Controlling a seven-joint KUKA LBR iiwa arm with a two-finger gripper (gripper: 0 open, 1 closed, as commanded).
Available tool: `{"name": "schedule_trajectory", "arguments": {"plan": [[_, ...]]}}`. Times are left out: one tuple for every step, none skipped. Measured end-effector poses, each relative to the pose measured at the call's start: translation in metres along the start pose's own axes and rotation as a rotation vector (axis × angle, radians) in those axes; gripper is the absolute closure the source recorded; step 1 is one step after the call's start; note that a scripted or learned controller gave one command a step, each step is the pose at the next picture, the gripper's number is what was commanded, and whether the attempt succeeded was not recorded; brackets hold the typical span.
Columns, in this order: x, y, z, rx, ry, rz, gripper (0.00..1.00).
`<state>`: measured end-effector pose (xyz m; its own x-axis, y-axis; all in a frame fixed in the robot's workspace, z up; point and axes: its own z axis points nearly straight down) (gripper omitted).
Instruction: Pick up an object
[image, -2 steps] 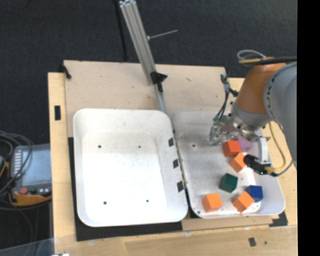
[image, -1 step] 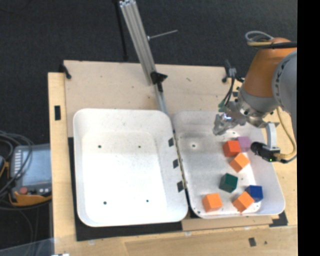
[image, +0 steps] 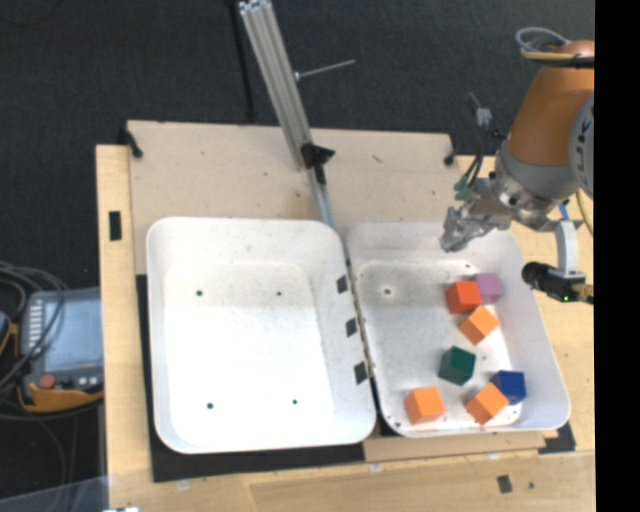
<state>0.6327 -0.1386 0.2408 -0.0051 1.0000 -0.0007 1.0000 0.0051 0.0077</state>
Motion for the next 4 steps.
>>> {"name": "schedule_trajectory", "arguments": {"plan": [[-0.001,0.002,-0.055,0.0,0.0,-0.001,1.0],[0.035,-0.02,-0.049,0.008,-0.001,0.002,1.0],[0.085,-0.029,-0.035,0.008,0.0,0.0,1.0],[0.129,-0.048,-0.016,0.009,0.0,0.0,1.0]]}}
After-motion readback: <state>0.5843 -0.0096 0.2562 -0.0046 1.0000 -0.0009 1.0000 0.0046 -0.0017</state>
